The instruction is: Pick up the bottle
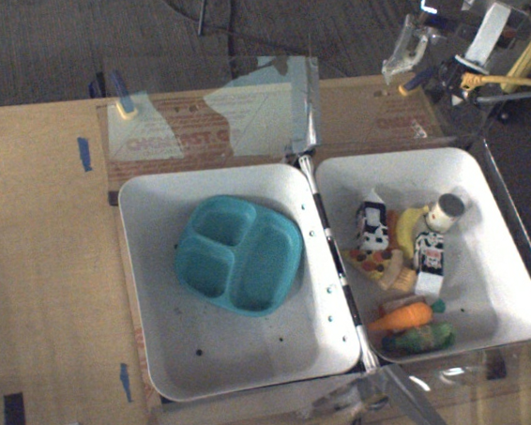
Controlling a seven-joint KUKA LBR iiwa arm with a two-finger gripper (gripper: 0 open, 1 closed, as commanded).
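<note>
- My pincer (409, 50) hangs high off the bench; I cannot tell its state.
- The bottle (431, 248), cow-patterned, lies well below it in the right bin (511, 256), touching a banana (409, 227).
- Risk: 2 cow-patterned items there; I might close on the carton (372, 225), or nudge the carrot (401, 316).

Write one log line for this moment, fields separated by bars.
pincer above bench, outside bins | bottle lying in right bin beside banana | teal plate in left bin | pick not started
</note>
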